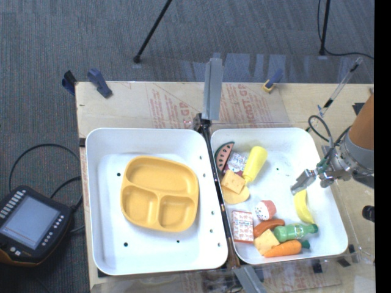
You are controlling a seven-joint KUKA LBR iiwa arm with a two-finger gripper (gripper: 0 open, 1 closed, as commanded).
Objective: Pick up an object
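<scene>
Two white bins side by side on bench; left bin (104,163) holding yellow divided tray (160,193), right bin (287,136) holding toy food. Arm (366,133) entering from right, gripper (305,182) low over right bin's right side, just above banana (303,206). Fingers look slightly apart, nothing seen between them, though small and blurred at this scale, so open state only probable. Not holding anything.

Nearest candidate: banana, lying just below-left of gripper in the view, close to bin's right wall, near but apparently not touching the fingertips. Long axis running roughly top-to-bottom of the view, slightly curved. Other items further left and lower: green bottle (295,230) and carrot (283,248) along lower edge, both lying left-right; sausage (267,226), cheese wedge (266,241), red-white box (242,226), round red-white piece (264,210); yellow bottle (255,163), watermelon slice (223,156), cracker stack (233,184) toward bin's left.

Judged step: approach, pre-grasp. Task barely begun, nothing lifted. Likely next need: short drop toward viewer onto banana, fingers closing across its short axis, i.e. left-right in view. Risk: bin wall close on the right, little room for outer finger; banana may slide or roll against wall instead of seating.
</scene>
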